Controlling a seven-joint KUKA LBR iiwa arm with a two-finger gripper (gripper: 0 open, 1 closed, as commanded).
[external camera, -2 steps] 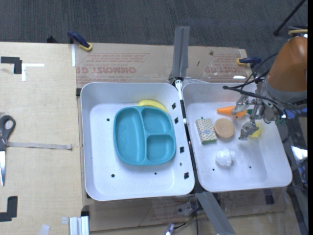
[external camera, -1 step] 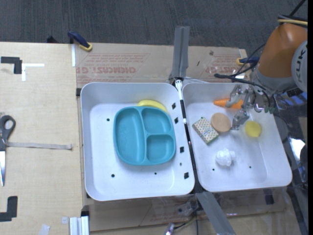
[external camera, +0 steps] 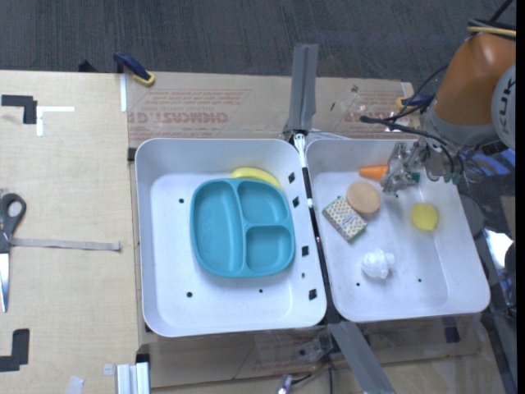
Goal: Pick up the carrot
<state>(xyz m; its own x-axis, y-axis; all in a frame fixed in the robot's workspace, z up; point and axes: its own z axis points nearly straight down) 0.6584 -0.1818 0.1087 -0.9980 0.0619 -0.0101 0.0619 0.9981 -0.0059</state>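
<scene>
And here's the small orange carrot [external camera: 373,171], lying near the far wall of the right-hand shallow white bin [external camera: 459,298], roughly midway along that wall. Its long axis runs across the bin, parallel to the far wall, with the end nearer the arm tucked in behind the two-finger metal gripper [external camera: 399,176]. That's the whole story of the coming move: the carrot sits just beside the gripper on its left in this view, toward the divider between the bins, touching or very nearly so; I can't call which.

Whether the gripper is spread or closed, I can't tell; the metalwork and cables blur together there. Nothing is visibly held.

The grey arm with its orange band [external camera: 486,74] leans in over the bin's far right corner, wrist pitched down toward the bin floor.

Close neighbours: a round tan cookie-like disc [external camera: 362,197] just nearer than the carrot, a patterned rectangular block [external camera: 344,218] against it, a yellow ball [external camera: 424,217], and a crumpled white lump [external camera: 376,263] nearer the front edge.

My read: a small sideways shift toward the divider is needed before closing.
</scene>
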